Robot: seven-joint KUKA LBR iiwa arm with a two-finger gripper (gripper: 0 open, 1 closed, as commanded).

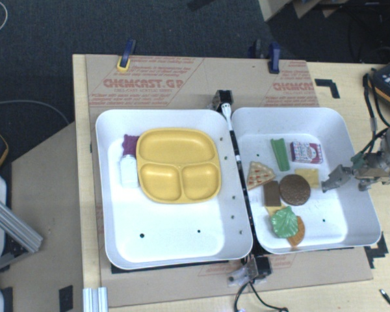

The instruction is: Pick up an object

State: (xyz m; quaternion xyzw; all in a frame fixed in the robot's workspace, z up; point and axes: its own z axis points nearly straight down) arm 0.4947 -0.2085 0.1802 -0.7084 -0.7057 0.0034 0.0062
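Observation:
The right bin (351,229) holds several toy foods: a green stick (280,154), a red and white packet (305,152), a pizza slice (259,174), a brown bar (272,193), a round brown cookie (294,190) lying on a yellow cheese slice (310,176), and a green leaf (285,221) over an orange piece (298,233). My gripper (343,175) reaches in over the right side of this bin, just right of the cheese slice and cookie. Nothing is seen held in it.
The left bin (169,239) holds a yellow divided plate (179,164), with a purple object (129,143) and a white bottle (127,171) at the plate's left. Clamps (273,57) sit at the board's far edge. Cables hang at the right edge (377,129).

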